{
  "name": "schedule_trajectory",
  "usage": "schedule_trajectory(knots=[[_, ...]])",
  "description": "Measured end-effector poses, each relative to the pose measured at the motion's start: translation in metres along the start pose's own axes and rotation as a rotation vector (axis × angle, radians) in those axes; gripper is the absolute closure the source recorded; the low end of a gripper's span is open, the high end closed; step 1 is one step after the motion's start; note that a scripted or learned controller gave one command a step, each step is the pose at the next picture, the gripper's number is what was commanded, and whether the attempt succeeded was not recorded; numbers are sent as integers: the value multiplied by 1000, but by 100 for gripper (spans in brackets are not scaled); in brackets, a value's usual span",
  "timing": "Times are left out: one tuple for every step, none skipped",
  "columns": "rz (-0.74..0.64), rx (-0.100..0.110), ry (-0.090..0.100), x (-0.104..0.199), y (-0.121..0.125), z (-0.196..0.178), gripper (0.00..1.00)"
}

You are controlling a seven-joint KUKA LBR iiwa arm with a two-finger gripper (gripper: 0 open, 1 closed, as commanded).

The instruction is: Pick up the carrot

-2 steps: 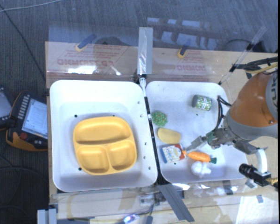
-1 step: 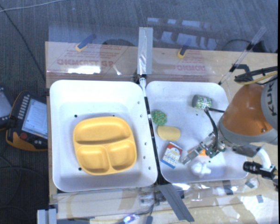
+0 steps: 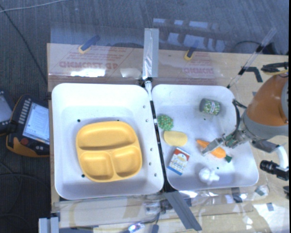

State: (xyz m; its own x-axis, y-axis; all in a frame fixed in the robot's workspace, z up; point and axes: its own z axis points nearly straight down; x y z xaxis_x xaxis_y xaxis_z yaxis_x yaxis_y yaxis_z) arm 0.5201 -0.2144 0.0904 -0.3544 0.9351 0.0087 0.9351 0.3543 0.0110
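Observation:
The carrot point(image 3: 216, 153) is small and orange with a green tip, and it lies in the right bin point(image 3: 242, 178), right of centre. My gripper point(image 3: 212, 145) reaches in from the right and sits low, directly over the carrot's middle, so it covers part of it. Orange shows on both sides of the gripper. The grey arm with its orange band point(image 3: 269, 106) hangs over the bin's right rim.
The right bin also holds a green jar point(image 3: 211, 107), a green leafy toy point(image 3: 165, 122), a yellow lemon-like piece point(image 3: 175, 138), a small carton point(image 3: 178, 161) and a white lump point(image 3: 208, 174). A yellow divided plate point(image 3: 108, 150) lies in the left bin point(image 3: 63, 130).

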Motion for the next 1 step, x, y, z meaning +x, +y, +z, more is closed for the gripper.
schedule_trajectory(knots=[[69,-5,0,1,2,0,0]])
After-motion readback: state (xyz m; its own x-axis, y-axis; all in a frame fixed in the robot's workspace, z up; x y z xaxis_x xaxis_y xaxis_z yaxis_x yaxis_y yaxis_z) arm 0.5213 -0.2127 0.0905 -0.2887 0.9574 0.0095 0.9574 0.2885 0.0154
